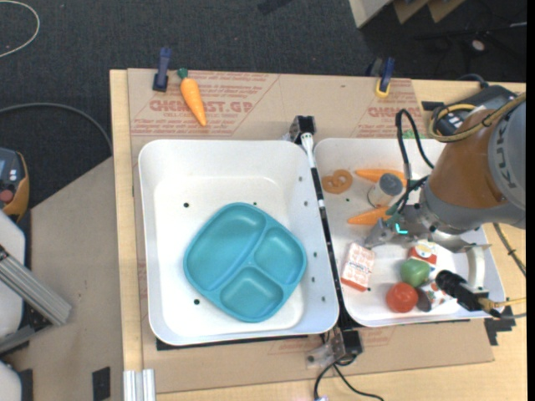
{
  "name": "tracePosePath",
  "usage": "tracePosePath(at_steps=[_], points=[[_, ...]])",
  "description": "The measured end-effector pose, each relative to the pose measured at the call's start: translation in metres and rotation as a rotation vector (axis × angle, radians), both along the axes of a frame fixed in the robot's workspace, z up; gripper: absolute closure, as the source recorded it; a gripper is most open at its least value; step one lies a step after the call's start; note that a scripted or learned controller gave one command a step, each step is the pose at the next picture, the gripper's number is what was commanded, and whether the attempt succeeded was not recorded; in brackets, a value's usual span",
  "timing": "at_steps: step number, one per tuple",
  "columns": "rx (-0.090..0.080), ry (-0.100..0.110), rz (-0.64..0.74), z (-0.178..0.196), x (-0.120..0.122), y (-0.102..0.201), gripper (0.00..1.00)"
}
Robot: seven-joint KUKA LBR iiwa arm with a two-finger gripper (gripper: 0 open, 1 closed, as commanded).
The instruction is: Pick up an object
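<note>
The right bin (468, 312) holds several small things: a brown pretzel ring (338, 181), an orange carrot (376, 175), a second carrot (366, 217), a red-and-white carton (359, 267), a green fruit (415, 271) and a red tomato (402, 297). My gripper (386, 229) is low in this bin, just right of the second carrot and above the carton. Nothing shows between its tips. A grey round piece (390, 185) lies just behind it.
The left bin (159, 224) holds a blue divided plate (244, 261). A black divider rail (318, 199) runs between the bins. Another carrot (193, 100) lies on the cardboard bench behind the left bin, near a blue clamp (160, 69).
</note>
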State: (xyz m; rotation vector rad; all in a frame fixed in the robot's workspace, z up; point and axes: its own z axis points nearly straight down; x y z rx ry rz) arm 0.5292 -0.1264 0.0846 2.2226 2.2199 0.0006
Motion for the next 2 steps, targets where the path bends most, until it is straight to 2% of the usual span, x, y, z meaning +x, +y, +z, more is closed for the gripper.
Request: tracePosePath(at_steps=[1,2], points=[[-0.001,-0.004,0.005,0.0,0.05,0.027,0.0],[-0.004,-0.004,0.001,0.0,0.125,-0.015,0.0]])
